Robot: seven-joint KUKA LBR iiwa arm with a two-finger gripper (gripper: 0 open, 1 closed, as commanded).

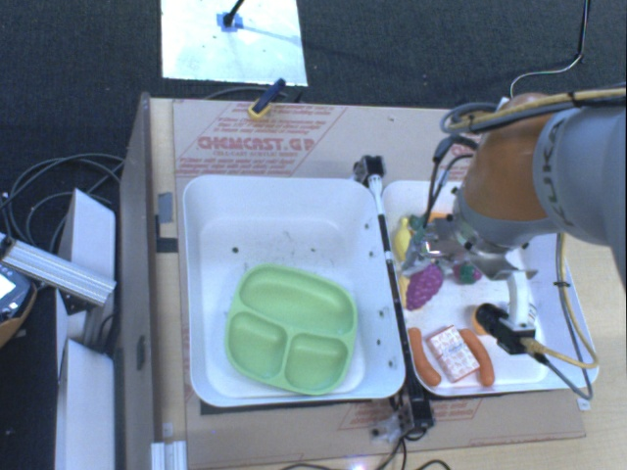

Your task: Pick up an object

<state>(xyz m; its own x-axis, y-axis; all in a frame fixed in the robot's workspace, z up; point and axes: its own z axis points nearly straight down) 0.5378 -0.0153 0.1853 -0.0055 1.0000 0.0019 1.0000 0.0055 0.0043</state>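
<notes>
The arm [534,179] overhangs the crowded right bin [563,380]; the left bin [284,199] lies open around its green tray [291,329].

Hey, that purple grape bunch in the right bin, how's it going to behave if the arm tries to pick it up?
The grapes look like a moulded toy, so probably stiff and light. The lumpy, rounded surface may slip out of a pinch. They lie close against the divider and beside a yellow piece, so a push would likely wedge them rather than roll them far.

Purple grapes [424,287] in right bin [549,375]
</notes>
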